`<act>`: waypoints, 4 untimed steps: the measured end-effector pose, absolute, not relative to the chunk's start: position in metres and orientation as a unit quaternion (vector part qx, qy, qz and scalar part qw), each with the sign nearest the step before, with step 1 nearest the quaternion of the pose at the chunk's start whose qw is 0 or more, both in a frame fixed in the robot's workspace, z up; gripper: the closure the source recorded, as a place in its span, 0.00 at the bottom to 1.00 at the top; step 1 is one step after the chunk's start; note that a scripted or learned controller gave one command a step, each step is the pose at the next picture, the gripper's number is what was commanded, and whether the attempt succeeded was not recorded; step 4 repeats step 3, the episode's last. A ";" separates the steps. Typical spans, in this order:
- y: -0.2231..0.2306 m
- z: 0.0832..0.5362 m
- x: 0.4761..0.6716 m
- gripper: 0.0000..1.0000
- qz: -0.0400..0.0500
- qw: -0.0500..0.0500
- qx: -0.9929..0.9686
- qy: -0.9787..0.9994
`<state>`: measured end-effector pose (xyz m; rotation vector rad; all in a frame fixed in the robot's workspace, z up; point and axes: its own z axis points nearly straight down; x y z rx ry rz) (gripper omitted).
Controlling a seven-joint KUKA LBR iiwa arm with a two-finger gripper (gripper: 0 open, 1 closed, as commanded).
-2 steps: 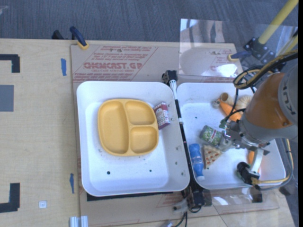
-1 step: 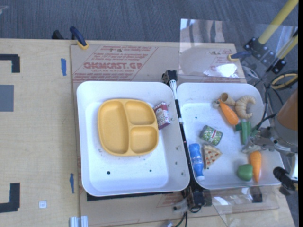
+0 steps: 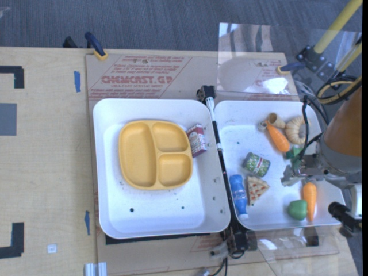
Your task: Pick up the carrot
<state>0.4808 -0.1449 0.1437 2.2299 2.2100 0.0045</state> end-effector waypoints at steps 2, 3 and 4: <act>-0.208 0.089 0.531 0.00 0.006 0.000 0.607 0.795; -0.207 0.087 0.658 0.00 0.006 -0.018 0.537 0.844; -0.207 0.087 0.658 0.00 0.006 -0.018 0.537 0.844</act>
